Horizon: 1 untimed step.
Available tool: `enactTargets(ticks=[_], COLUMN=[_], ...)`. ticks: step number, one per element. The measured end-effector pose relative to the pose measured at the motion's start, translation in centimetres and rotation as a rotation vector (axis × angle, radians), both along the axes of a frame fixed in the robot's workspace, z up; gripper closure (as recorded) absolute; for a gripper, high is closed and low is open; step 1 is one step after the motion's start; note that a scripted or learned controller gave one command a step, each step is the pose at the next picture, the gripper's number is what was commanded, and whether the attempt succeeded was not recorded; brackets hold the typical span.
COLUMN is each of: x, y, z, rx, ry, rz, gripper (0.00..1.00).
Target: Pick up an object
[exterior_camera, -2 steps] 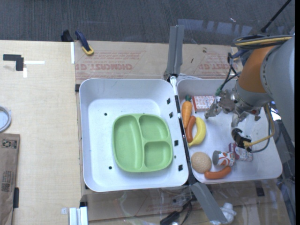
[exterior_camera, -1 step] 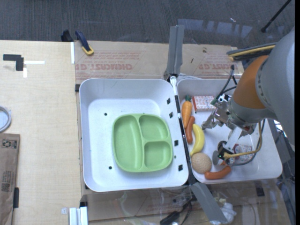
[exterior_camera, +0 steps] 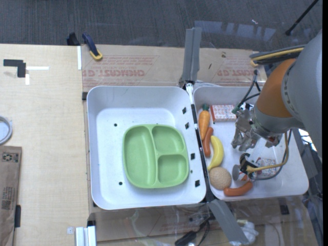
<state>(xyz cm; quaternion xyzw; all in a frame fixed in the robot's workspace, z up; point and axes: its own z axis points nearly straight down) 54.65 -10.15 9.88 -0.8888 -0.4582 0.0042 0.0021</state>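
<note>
Just right of the banana (exterior_camera: pixel 217 152) the gripper (exterior_camera: pixel 242 143) hangs low over the floor of the right bin (exterior_camera: pixel 302 186). Whether it is spread or closed cannot be told from this slant, and no object is visibly caught in it.

The things it could pick lie close around the banana:
- a tan ball (exterior_camera: pixel 220 178) touching the banana's lower end
- an orange sausage (exterior_camera: pixel 238 189) just below and right of that end
- a red pepper (exterior_camera: pixel 207 142) and a carrot (exterior_camera: pixel 204 121) along the banana's left side
- a small box (exterior_camera: pixel 223 111) above the banana

The main risk, I judge, is closing on bare floor, since the gripper sits over the gap to the right of the banana rather than over any one item. A sideways correction could nudge the banana into the pepper. The ball would likely roll if it were clipped off centre. The sausage lies close to the bin's near wall, so a descent there may strike the rim.
</note>
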Motion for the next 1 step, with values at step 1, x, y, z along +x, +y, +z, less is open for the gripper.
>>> enactTargets(ticks=[1], x=[0.29], y=[11.6], z=[10.56], rx=[-0.001], ry=[-0.005], rz=[-0.061], gripper=[1.0])
